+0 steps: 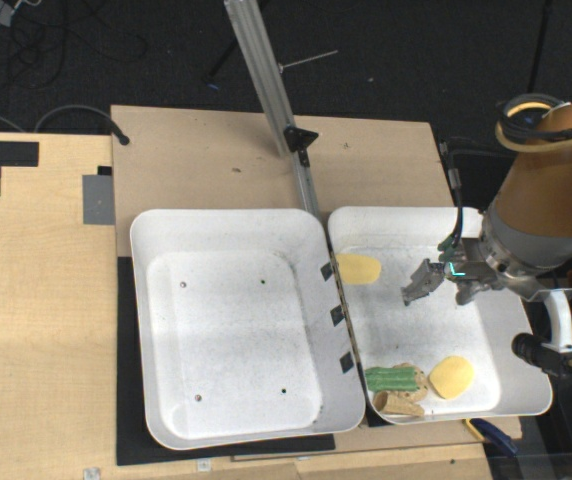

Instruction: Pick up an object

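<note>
On the bench (46, 268), the fingers (428, 286) hung over the right bin (506, 393), their state unclear; descent toward the yellow piece (358, 269) seemingly came next.

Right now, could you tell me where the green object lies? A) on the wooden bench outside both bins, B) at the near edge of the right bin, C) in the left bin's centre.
B: the green object lies along the right bin's near edge, beside a yellow piece.

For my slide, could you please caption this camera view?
Gripper hovers in the right bin near a yellow piece; three more objects lie at its front edge.
</note>
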